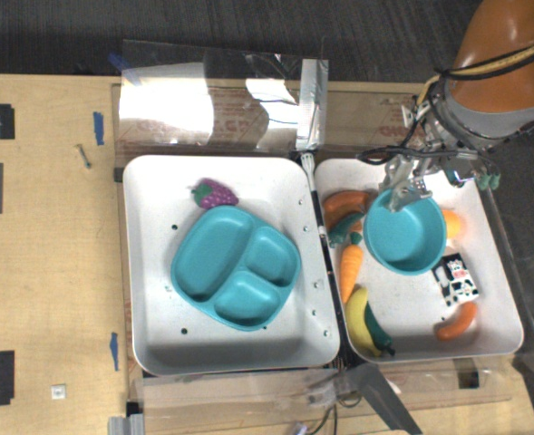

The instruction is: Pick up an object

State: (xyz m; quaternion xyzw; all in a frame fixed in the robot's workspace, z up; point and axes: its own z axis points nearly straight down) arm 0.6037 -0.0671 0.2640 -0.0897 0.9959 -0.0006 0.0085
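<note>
Nearest the camera, along the front of the right-hand shallow white bin point(507, 320), a yellow plastic banana point(361, 320) lies beside the bin's left wall, with an orange sausage-shaped toy point(457, 323) off towards the right corner. Just behind them stand a small black-and-white patterned block point(457, 277) and, by the left wall, an orange plastic carrot point(350, 263) pointing its tip forward. Across the divider, the left-hand shallow white bin point(149, 270) holds a teal three-compartment plastic plate point(237, 268) lying flat in its middle, and a purple toy bunch of grapes point(214, 193) rests just beyond the plate's far-left edge. Back in the right bin, a round teal plastic bowl point(405, 234) sits upright in the middle, a rounded orange-brown toy point(343, 205) touching its left side. Over the bowl's far rim hangs the two-finger gripper point(400, 196), its metal fingers close together and dipping inside the rim; whether they pinch the rim cannot be told. Farthest off, the grey arm with its orange band point(505, 25) reaches in.
</note>
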